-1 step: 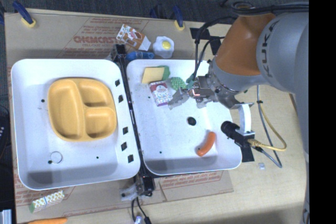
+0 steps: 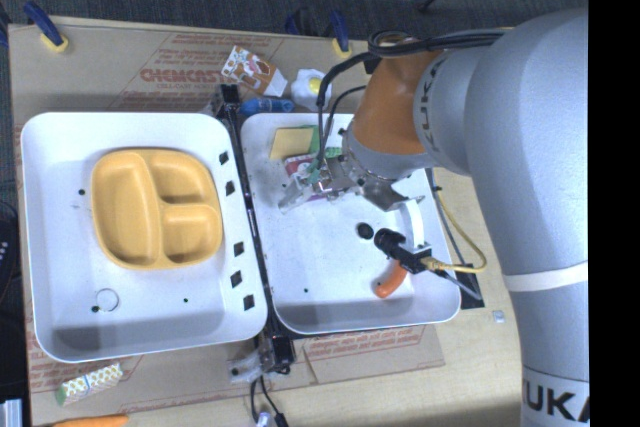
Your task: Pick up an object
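Observation:
My gripper hangs low over the upper left part of the right bin, with the grey and orange wrist just right of it. Right at its tip lies a small red and green thing, partly hidden by the gripper, and contact cannot be made out. Just above that, a flat yellow block rests near the bin's far wall. A small orange piece lies at the front right of the same bin. In the left bin sits a yellow divided tray.
A small clear ring lies at the left bin's front. Behind the bins are a snack packet, a blue thing and a white thing. Blue clamps hold the cardboard. A wrapper lies at front left.

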Tool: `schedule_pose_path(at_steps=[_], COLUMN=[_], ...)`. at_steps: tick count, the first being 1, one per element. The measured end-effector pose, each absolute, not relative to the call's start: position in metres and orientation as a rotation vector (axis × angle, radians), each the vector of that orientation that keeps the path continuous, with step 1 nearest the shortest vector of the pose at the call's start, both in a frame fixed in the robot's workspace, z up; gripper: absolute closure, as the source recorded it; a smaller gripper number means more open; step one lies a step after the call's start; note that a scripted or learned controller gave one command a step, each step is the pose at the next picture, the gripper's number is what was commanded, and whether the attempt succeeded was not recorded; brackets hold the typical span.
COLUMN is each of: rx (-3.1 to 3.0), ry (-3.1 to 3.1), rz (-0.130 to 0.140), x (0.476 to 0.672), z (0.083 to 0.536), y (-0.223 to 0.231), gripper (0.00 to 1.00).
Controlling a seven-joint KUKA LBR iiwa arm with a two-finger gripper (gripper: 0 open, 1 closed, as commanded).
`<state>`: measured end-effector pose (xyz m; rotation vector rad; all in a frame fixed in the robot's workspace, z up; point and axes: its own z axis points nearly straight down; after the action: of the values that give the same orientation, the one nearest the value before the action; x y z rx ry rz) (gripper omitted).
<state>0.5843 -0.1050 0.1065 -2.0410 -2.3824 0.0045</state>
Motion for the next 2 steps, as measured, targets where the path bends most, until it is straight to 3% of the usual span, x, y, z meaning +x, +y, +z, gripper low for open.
schedule_pose_path(at_steps=[1,2], rx=[-2.034,-2.035], ry=[-2.399,-2.408], rz=[0.000,0.000], x=[0.618,0.619], z=[0.097,0.108], y=[-0.100,-0.102], gripper=[0.00,1.00])
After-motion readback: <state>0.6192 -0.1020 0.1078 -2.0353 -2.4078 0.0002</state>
